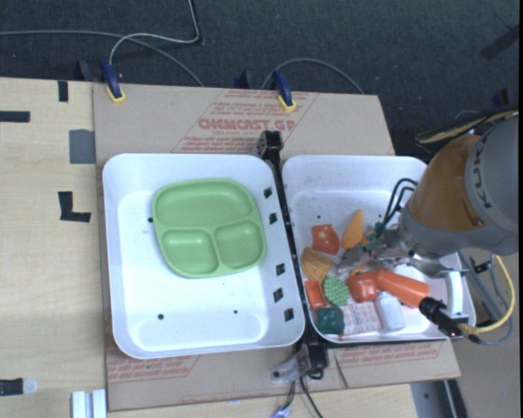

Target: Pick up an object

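The arm (466, 194) reaches in over the right bin (349, 168), which sits toward the right edge of the table, and its end effector (375, 244) is down among the pile of small things in the bin's near half. Whether it is spread or closed I cannot tell; clutter hides the tips. The likeliest target is the orange-red piece (392, 284) lying just beside the end effector on the near side, its long axis running from the bin's middle toward the near right corner. An orange carrot-like piece (355, 227) lies just on the far side, and a green round piece (329, 320) rests near the bin's near left corner. The left bin (131, 303) carries a green divided plate (209, 226), well apart. The bins sit on a cardboard sheet (244, 120) over the pale table (26, 277), with dark carpet (331, 24) beyond
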